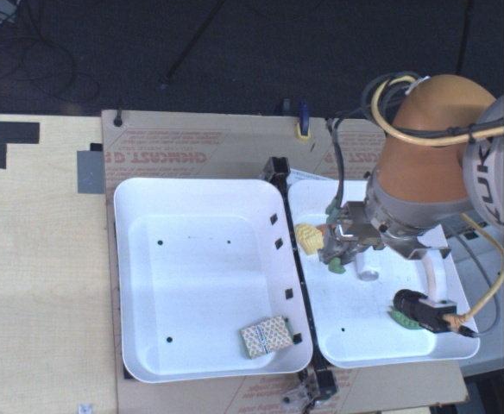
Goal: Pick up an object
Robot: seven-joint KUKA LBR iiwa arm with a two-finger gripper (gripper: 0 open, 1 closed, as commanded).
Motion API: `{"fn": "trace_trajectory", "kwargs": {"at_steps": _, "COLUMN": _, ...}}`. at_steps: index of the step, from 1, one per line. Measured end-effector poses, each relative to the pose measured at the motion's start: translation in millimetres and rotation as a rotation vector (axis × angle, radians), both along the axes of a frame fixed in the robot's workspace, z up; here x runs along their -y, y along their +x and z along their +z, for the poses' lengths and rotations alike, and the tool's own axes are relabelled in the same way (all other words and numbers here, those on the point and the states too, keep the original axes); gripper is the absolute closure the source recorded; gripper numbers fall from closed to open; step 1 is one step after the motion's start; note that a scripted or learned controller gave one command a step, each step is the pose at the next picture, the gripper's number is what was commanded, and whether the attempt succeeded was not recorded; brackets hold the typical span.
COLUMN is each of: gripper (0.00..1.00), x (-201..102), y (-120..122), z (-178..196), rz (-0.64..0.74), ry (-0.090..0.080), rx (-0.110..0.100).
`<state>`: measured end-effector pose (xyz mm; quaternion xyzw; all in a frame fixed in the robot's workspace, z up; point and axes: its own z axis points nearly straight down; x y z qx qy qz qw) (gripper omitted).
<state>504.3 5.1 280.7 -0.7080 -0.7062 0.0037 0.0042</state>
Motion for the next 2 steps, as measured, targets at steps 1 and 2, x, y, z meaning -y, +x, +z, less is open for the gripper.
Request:
{"fn": "trace_trajectory", "kwargs": {"at_steps": 1, "gripper": 1.00, "x": 1, "y": 3, "z": 11, "rz": -0.001, "ry": -0.001, "rx": 0.002}}
{"fn": "trace_trajectory", "kwargs": {"at_steps": 2, "gripper": 1.00, "x": -68, "y": -18, "z": 59, "rz": 0.010, "ry": 0.002, "rx": 0.012}}
